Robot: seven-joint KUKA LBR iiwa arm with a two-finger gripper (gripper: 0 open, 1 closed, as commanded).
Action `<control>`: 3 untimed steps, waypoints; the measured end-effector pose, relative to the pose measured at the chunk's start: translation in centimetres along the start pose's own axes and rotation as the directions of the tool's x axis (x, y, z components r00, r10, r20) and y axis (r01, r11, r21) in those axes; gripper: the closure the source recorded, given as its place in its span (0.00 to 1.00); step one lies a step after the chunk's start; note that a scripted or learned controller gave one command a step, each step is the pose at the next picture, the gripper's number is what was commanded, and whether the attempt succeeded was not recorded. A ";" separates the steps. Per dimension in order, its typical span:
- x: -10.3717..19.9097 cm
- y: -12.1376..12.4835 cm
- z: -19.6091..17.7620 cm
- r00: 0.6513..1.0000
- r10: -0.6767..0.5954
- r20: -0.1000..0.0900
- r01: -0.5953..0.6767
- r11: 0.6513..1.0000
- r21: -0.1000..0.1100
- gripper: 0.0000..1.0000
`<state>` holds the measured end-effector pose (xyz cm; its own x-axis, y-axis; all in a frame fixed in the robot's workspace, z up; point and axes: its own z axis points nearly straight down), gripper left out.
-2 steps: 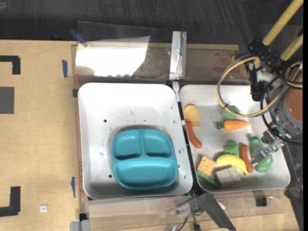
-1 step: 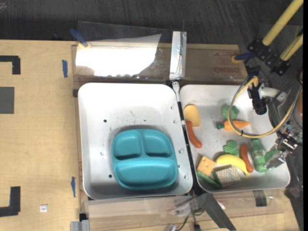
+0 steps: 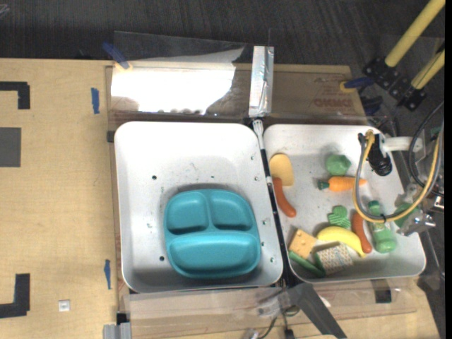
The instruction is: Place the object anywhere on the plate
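Two white bins sit side by side on the desk (image 3: pixel 56 189). The left bin (image 3: pixel 134 143) holds a blue plate (image 3: pixel 210 233) with three parts. The plate lies toward 6 o'clock in that bin.

The toy food lies in the right bin (image 3: pixel 311 138), well apart from the plate. A yellow toy (image 3: pixel 281 166) sits at 10 o'clock, and an orange sausage (image 3: pixel 285 198) lies just below it. A green toy (image 3: pixel 338 164) is at 12 o'clock, and a carrot (image 3: pixel 343 184) lies just under it. A banana (image 3: pixel 339 236) lies at 6 o'clock, touching a red sausage (image 3: pixel 362 233). A piece of cheese (image 3: pixel 303 243) sits at 7 o'clock. A round green toy (image 3: pixel 385 240) sits at 4 o'clock.

The end effector (image 3: pixel 418 217) is at 3 o'clock, at the right bin's edge. I cannot tell if it is open or closed, and I see no toy in it.
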<state>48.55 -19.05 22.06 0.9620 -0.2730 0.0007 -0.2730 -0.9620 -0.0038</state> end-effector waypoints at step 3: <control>2.0 2.3 2.1 0.997 -0.082 0.000 0.082 0.997 0.005 1.00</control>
<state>49.83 -21.76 20.00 0.9812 -0.1931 0.0014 -0.1930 -0.9812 -0.0085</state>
